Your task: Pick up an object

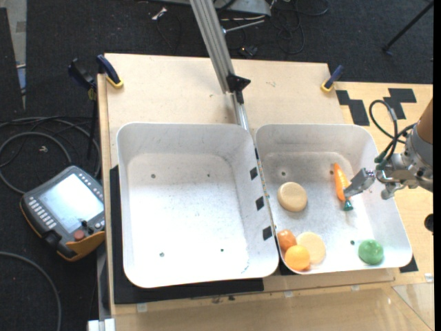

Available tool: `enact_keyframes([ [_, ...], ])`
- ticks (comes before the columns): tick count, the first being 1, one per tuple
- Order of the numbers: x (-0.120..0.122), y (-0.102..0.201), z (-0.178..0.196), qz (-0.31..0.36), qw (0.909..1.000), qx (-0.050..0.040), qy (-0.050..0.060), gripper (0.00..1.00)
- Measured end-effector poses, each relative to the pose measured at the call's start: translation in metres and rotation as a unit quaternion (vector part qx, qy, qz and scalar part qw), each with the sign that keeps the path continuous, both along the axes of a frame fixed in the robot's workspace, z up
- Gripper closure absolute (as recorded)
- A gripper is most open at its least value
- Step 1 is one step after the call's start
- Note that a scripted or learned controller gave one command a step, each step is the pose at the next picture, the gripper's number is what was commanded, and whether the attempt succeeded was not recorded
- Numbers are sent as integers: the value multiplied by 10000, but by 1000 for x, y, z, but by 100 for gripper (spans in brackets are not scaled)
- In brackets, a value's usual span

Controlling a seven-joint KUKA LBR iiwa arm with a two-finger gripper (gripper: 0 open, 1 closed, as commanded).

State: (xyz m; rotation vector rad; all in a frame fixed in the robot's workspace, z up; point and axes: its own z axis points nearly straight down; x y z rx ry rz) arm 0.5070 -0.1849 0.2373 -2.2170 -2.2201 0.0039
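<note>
The right bin (313, 138) holds several items. An orange carrot (339, 181) with a green tip lies near its right wall. A beige round piece (293, 196) sits mid-bin. An orange ball (297, 257), a pale disc (313, 245) and a small reddish piece (285, 238) cluster at the front left corner. A green ball (371, 252) rests at the front right. My gripper (373, 185) hangs over the bin's right side, just right of the carrot. Its fingers (360, 182) are spread open with nothing between them.
The left bin (182, 140) stands beside the right one, sharing a raised middle rim (260, 192). A slanted metal pole (217, 43) rises behind the bins. Clamps (110, 71) sit at the bench's back corners. A teach pendant (63, 212) lies on the floor at the left.
</note>
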Motion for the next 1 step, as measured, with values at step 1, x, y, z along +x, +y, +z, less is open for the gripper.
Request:
enact_keyframes([
  [1, 1, 0, 2, -5, 10000, -7, -23, 0],
])
